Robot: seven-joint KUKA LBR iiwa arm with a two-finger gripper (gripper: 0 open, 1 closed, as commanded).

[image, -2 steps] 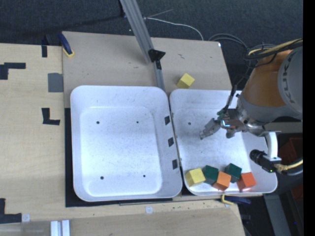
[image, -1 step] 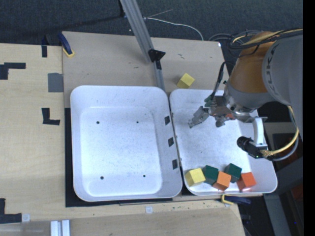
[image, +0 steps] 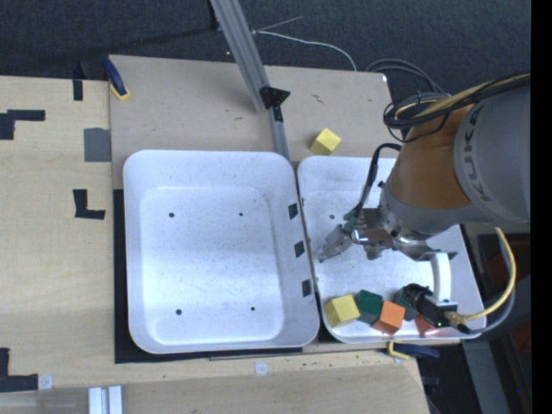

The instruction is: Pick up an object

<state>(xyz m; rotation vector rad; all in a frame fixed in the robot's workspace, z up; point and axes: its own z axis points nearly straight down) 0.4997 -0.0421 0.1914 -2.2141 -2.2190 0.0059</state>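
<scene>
Grey tool (image: 332, 247) over right bin (image: 321, 188) — finger spacing unclear; red block (image: 425, 325) half hidden.

Left bin (image: 207, 257): floor bare and open from above; only its raised rim bounds it.
Right bin (image: 323, 192): far half of the floor open; arm (image: 448, 175) covers the right side.
Near edge of right bin: crowded by yellow block (image: 341, 309), green block (image: 370, 302), orange block (image: 391, 316) and a red piece (image: 426, 324), touching or just beside one another.
Divide: the two rims meet with dark clips (image: 298, 248) along the seam.
Behind bins: slanted metal rail (image: 250, 59) ends at the rims; yellow cube (image: 326, 141) sits on the bench just beside it.
Right: cables (image: 414, 106) loop over the arm.
</scene>
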